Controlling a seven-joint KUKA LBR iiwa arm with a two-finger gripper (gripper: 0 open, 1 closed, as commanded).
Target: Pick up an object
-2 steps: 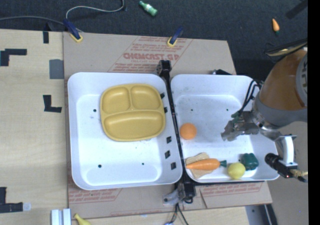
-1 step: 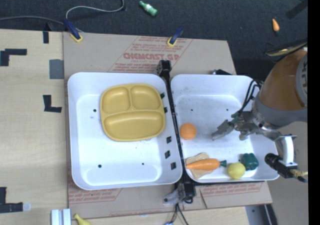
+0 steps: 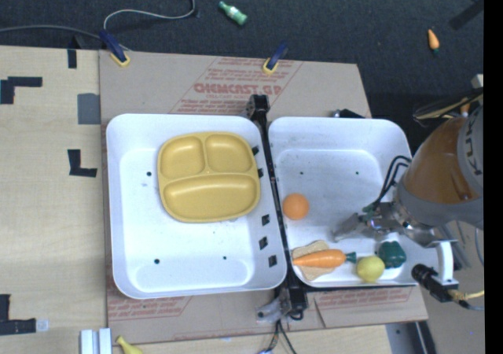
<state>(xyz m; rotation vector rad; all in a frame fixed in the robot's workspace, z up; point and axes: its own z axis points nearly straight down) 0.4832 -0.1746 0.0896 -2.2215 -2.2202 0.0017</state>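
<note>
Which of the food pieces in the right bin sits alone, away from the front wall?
The orange ball. It lies by the divider, apart from the carrot, yellow fruit and green piece clustered at the front.

Beside yellow divided tray (image 3: 209, 175) w/ white bins (image 3: 130, 211): orange ball (image 3: 295, 207), orange carrot (image 3: 318, 259), yellow-green lemon (image 3: 370, 268), dark green obj. (image 3: 391, 252) are seen.

A yellow plate (image 3: 209, 175) with three parts sits in the left bin (image 3: 130, 266). A small green bottle (image 3: 233, 12) lies on the dark floor past the bench's far edge.
</note>
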